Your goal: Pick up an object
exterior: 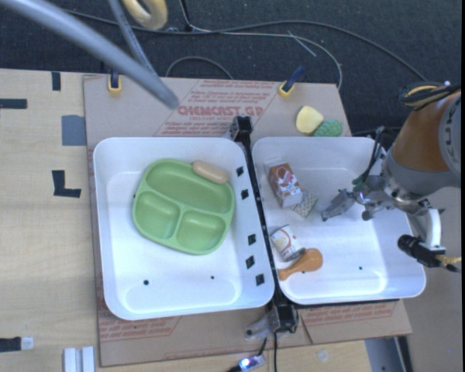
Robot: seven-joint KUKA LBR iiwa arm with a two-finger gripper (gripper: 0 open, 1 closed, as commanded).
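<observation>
The right bin holds a small red-and-white carton, a little can lying on its side and an orange drumstick-shaped toy. My gripper hangs low over this bin's middle, pointing left, a short way right of the carton and apart from it. Nothing shows in its grasp. In the left bin lies a green divided plate with a tan bread roll at its upper right rim.
A black divider joins the two bins. Behind the right bin, a yellow and green sponge lies on the cardboard. A grey pole crosses the upper left. The arm's orange band is over the right bin's edge.
</observation>
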